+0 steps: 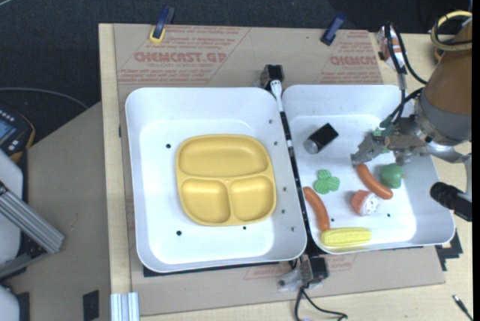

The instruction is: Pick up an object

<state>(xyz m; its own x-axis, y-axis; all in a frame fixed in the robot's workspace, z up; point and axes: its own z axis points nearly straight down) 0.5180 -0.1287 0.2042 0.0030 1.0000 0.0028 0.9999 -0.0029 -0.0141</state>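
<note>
Nearest the camera: corn cob (346, 238), lying lengthwise along the front edge of the right bin (427, 226), just beside the lower end of an orange sausage (316, 208) that runs up the bin's left wall. Mid-bin: green leafy toy (326, 181), red-and-white piece (364, 202) (prob. a radish or strawberry; too small to tell), a second orange sausage (373, 181) set diagonally, and a green round item (391, 175) touching its upper right side. Black-and-grey block (321, 138) sits apart toward the rear-left corner. Left bin (142, 162) carries a yellow three-section tray (225, 178) at centre, lying flat. Gripper (367, 153) enters from the right edge of the right bin, tips low and just above the upper end of the diagonal sausage; whether the jaws are wide or narrow cannot be told from this angle, and nothing is seen between them. Judgement: approach phase of a pick, w/ the diagonal sausage or green item the likely target, since both lie directly under the wrist. The items are loosely scattered, prob. to give clear grasp room; the two touching pieces may shift together on contact.
</note>
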